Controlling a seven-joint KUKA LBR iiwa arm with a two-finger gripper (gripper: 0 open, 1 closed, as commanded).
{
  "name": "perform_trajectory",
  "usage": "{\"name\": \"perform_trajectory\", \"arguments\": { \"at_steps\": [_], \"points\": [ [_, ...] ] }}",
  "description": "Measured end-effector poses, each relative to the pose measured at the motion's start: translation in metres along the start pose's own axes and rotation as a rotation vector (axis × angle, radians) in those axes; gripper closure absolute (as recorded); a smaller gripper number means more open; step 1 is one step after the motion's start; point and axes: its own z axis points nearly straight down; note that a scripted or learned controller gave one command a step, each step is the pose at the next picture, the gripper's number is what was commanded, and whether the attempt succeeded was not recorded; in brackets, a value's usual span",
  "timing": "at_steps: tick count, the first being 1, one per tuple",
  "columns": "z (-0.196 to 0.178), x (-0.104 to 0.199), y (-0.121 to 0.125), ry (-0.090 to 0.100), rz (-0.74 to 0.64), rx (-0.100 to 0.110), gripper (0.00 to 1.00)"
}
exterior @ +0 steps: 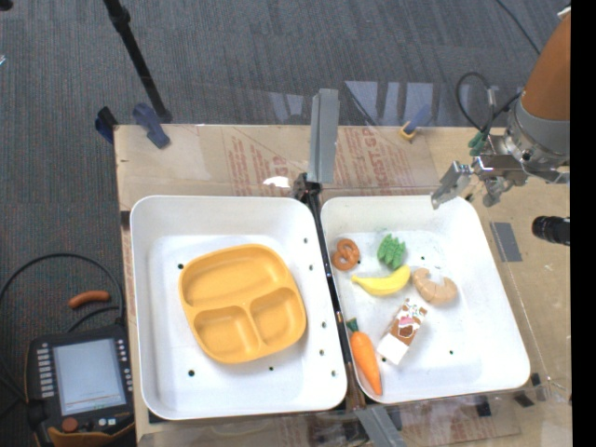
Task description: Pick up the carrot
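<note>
Hovering over the far right corner of the right bin [507, 277], the tool [470, 182] is well apart from the carrot [366, 361]; whether it's apart or together, cannot tell. Nothing done yet, judging by this: approach, descent, grasp and lift all left. Carrot lies in the right bin's near left corner, along the left wall, green top pointing away. Small carton [403, 331] just beside it, may crowd the grasp. Banana [382, 282], pretzel [345, 253], croissant [436, 289], green item [392, 250] further back. Yellow tray [242, 301] in left bin [149, 250], irrelevant.
</note>
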Motion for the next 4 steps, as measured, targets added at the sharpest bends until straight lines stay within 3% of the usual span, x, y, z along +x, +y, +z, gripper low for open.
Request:
{"name": "perform_trajectory", "arguments": {
  "at_steps": [1, 2, 3, 4],
  "points": [
    [0.149, 0.040, -0.086, 0.003, -0.096, 0.005, 0.00],
    [0.189, 0.071, -0.137, -0.004, -0.057, -0.005, 0.00],
    [0.181, 0.072, -0.137, 0.002, -0.054, -0.001, 1.00],
    [0.092, 0.123, -0.150, 0.000, 0.380, 0.006, 1.00]
  ]
}}
